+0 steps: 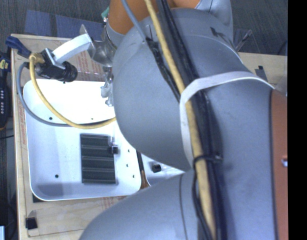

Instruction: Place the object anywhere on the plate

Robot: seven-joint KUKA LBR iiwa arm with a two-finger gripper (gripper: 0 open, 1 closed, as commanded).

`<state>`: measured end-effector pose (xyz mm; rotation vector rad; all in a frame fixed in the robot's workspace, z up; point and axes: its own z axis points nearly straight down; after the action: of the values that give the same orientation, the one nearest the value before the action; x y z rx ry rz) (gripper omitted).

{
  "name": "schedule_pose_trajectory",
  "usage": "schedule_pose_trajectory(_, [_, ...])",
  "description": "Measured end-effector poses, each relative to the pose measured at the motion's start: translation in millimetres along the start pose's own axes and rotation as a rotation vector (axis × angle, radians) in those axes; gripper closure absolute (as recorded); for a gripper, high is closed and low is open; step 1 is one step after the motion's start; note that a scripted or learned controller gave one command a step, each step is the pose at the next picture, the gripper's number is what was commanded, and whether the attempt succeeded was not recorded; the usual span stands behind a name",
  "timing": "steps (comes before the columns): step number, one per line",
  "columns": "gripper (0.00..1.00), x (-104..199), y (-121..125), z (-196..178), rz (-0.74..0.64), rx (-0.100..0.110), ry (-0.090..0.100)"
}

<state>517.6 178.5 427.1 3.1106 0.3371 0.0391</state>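
Your KUKA arm (203,134) swung across the bench from the right, its grey bulk covering the right bin and the inner edge of the left bin (43,149). The job looked unfinished. A dark ribbed rectangular block (98,159), the likeliest candidate for the object, lay flat on the white floor of the left bin, toward the bottom of the view, with nothing gripping it and no plate under it. What lay beneath the arm could not be told, so the placing step, by this evidence, was not yet done.

The gripper (107,86) hung below the orange band (128,11) at the far end of the same bin, close to the loop of yellow cable (41,101) that trailed over the bin's rim. You could not tell whether it was spread or pressed together, as its metal tip was small and half hidden by the arm. The block sat apart from it, farther down the view and slightly left, clear of contact.
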Motion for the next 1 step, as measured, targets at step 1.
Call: schedule_pose_trajectory(1, [1.00, -33.8, -48.6, 46.1, -0.222, 0.018, -0.026])
